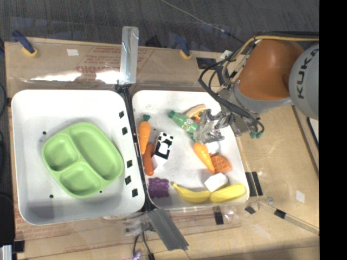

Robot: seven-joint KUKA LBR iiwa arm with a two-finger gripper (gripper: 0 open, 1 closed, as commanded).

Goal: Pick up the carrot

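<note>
Two carrots lie in the right bin point(179, 99). One orange carrot point(143, 135) with a green top rests along the bin's left wall. A shorter carrot point(204, 156) lies right of the middle, its thick end pointing up-left. My gripper point(209, 131) hangs just above that thick end, reaching in from the right under the orange wrist band point(265, 69). From this angle the carrot's upper end meets the gripper's tip, and I cannot make out whether it is gripped.
Around the short carrot are a green bottle point(183, 121), a bread-like piece point(196, 111), an orange-red lump point(221, 163), a white block point(216, 181), a banana point(191, 194) and a black-and-white toy point(164, 145). Purple grapes point(159, 187) sit front left. A green divided plate point(81, 158) lies in the left bin.
</note>
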